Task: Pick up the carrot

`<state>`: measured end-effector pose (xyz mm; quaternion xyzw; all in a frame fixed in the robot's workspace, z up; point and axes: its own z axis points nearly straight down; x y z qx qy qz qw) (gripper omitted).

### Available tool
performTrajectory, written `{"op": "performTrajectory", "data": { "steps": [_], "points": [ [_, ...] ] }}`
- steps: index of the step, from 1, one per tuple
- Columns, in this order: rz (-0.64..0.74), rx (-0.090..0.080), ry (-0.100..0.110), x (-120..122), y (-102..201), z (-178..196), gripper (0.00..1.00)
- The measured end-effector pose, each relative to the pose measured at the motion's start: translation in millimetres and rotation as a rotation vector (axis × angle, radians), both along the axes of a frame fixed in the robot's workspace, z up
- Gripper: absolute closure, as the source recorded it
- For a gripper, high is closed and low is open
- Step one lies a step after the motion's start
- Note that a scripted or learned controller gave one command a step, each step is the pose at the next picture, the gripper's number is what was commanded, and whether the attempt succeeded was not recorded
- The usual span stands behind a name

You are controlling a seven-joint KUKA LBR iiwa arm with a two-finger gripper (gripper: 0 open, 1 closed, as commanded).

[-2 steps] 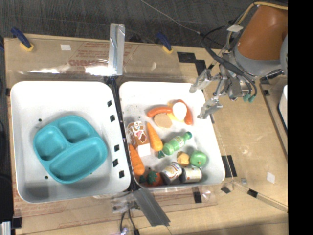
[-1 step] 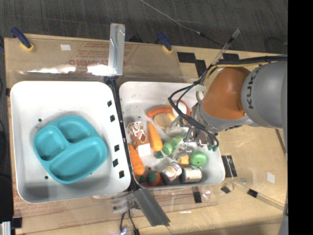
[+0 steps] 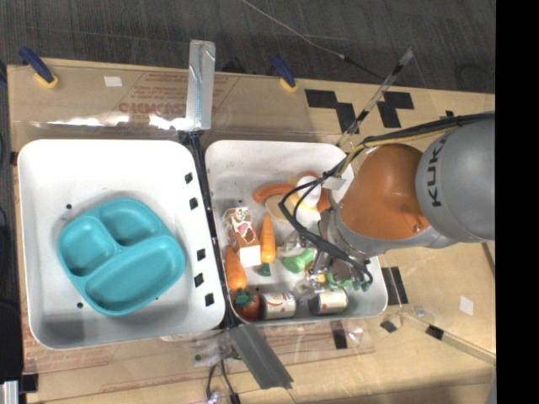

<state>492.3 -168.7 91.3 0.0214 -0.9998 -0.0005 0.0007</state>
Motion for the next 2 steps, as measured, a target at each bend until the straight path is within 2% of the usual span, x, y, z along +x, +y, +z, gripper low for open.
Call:
{"op": "performTrajectory", "data": {
  "steps": [1,2],
  "points": [
    [0.347,-0.003,-0.007,51.7,43.8,1.9,0.00],
    [0.356,-0.003,-0.009,53.0,45.9,12.2,1.00]
  ]
}}
